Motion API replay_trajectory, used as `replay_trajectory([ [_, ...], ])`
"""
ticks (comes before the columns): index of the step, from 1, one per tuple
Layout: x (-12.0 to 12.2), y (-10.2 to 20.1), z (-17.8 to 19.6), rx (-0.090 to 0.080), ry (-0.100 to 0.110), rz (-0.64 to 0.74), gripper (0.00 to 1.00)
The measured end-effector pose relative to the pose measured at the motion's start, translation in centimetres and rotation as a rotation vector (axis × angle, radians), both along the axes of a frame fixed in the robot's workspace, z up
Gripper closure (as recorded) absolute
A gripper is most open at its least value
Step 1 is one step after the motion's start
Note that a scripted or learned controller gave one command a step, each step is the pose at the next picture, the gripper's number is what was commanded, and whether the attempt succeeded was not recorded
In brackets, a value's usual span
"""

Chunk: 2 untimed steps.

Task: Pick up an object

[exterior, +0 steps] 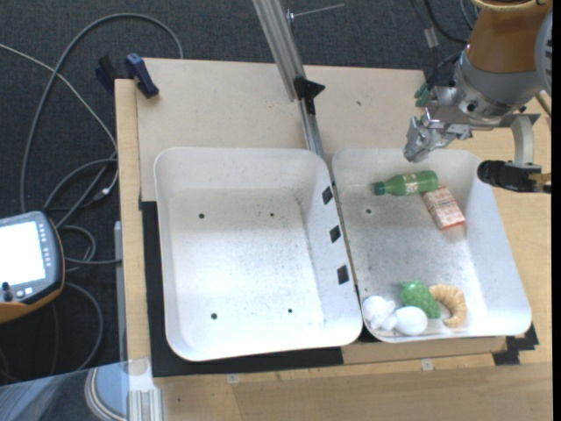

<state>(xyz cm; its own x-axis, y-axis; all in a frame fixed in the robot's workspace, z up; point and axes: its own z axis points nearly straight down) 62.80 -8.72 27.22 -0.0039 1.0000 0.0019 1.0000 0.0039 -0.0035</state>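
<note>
A grey robot arm [504, 51] with an orange band reaches in from the right side and hangs over the far edge of the right bin [491, 261]. Its gripper [421, 143] points down and sits up in the air, just past the far rim of that bin. I cannot tell if the hand is spread or pressed together, because it looks small and blurry from up here, and nothing shows between its tips. Just near of the gripper, a green bottle [405, 184] lies on its side in the far part of the right bin, with its cap end pointing left. Right beside the bottle, on its right and a bit nearer, lies a small red and white box [443, 208], tilted. In the near corner of the same bin there is a little pile of things close together: two white round things [396, 316] on the left, a green lumpy toy [421, 297] in the middle, and a curved tan thing [450, 303] that looks like a croissant on the right. The left bin [245, 253] sits next to the right bin, touching it along the middle. A silver pole [280, 42] slants up from between the two bins at the far side. A blue clamp [140, 73] sits on the far left corner of the bench [219, 103].
</note>
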Motion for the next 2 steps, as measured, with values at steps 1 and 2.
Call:
replay_trajectory([
  [1, -2.2, 5.2, -1.6, 0.001, 0.002, 0.002, 1.00],
  [2, -5.3, 10.3, -2.7, 0.002, 0.002, 0.002, 1.00],
])
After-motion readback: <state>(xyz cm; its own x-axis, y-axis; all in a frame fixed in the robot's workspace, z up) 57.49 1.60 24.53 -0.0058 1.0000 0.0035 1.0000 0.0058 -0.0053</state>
